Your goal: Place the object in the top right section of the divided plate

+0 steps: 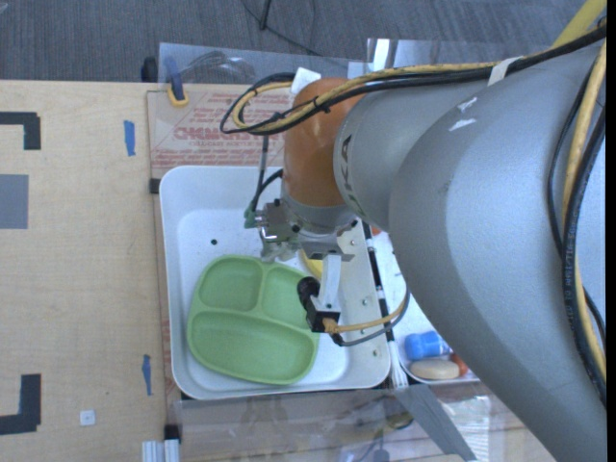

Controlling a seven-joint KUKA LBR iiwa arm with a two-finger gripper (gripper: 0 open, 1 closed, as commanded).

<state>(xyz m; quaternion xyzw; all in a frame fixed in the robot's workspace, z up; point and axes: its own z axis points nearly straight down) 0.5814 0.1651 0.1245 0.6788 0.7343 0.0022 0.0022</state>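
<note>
A light green divided plate (245, 323) lies in the left white bin (178, 258), toward its front. It has one large front section and two smaller back sections. My gripper (281, 248) hangs at the plate's back right rim, right over the top right section. The wrist and its orange band hide the fingers. A bit of yellow (310, 261) peeks out just right of the gripper, by the plate's back right edge; I cannot tell what it is or whether it is held.
In the right bin a blue object (423, 345) and a pale peach object (435, 369) lie near the front, partly under the arm. The big grey arm covers most of the right side. Bare bin floor shows behind the plate.
</note>
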